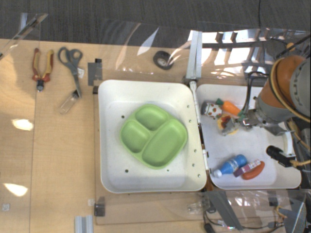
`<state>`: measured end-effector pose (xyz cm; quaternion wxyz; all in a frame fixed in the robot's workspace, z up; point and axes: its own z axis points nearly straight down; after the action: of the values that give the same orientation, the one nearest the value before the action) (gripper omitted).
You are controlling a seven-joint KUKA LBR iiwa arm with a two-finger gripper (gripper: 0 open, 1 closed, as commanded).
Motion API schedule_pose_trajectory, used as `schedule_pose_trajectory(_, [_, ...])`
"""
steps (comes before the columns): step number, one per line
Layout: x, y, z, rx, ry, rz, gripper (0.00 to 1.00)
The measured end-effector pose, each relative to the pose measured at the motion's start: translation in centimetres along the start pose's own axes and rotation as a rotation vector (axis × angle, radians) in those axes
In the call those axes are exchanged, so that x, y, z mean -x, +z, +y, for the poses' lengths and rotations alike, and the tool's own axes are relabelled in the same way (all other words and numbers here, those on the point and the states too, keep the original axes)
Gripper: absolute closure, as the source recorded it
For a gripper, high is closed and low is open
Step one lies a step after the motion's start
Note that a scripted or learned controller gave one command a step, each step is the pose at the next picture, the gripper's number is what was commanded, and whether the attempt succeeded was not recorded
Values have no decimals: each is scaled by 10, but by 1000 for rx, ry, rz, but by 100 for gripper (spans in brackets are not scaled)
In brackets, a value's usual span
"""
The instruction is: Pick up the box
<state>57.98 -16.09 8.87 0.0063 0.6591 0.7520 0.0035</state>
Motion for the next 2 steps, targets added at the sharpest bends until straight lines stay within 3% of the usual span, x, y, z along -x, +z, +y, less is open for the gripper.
schedule_pose_trajectory(1, [-54,1,60,-3,148,3,0])
schedule_pose_trajectory(2, [-48,4,88,-53,95,11,0])
